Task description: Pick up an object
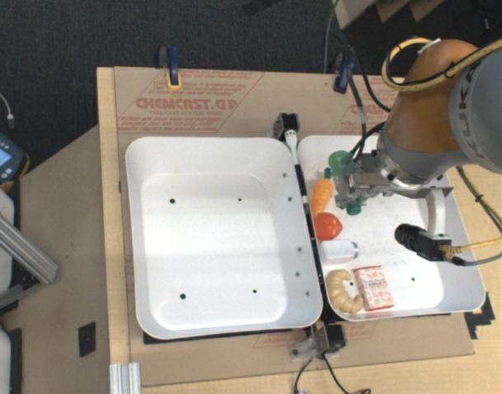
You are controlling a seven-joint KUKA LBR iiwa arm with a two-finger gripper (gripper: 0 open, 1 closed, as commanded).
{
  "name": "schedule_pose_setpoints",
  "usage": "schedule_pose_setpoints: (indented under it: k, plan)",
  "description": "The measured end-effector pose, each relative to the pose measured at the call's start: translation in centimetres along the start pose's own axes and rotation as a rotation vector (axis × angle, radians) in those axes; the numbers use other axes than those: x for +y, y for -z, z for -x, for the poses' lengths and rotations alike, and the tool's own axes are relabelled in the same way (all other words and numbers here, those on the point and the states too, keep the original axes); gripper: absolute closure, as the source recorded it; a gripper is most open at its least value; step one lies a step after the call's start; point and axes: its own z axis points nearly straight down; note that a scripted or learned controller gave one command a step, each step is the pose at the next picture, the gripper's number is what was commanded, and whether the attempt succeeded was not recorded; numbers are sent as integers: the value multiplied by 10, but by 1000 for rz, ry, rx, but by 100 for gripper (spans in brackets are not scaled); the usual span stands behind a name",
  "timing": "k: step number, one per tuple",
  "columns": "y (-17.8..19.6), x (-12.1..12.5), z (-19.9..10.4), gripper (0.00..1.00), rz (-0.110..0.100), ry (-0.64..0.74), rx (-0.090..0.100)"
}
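Grey gripper (349, 194), finger state impossible to tell, hovers at three o'clock of the orange carrot (321, 195).

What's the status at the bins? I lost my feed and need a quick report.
Gripper low in right bin, over green object; grasp unconfirmed. Carrot and tomato beside it. Croissant and red packet near front edge.

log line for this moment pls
pincer over right bin | beside carrot | tomato, croissant lying in bin | grasp unconfirmed
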Motion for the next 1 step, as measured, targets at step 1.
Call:
schedule_pose_setpoints:
  k: [1]
  plan:
    - [10,1,0,100,2,0,0]
